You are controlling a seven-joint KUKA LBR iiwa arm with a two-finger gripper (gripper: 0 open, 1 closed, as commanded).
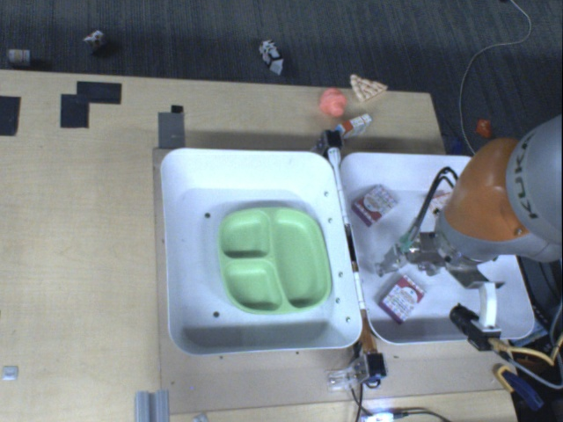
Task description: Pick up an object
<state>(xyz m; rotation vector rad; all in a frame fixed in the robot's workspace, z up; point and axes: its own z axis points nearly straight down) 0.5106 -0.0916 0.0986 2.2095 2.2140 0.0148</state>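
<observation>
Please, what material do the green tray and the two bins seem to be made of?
Green tray: probably moulded plastic, matte to slightly glossy; even pale green colour, rounded compartments, soft highlights.
Left bin and right bin: likely thin plastic, white and smooth; rounded corners and curved walls with gentle sheen. Painted metal cannot be excluded.

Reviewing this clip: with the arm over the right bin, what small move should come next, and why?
Probably a short drop toward the small packet at the near side of the right bin. The gripper sits just above and beside that packet, nothing shows between its fingers, and a second packet lies farther back. The green tray in the left bin is farther from it.
</observation>
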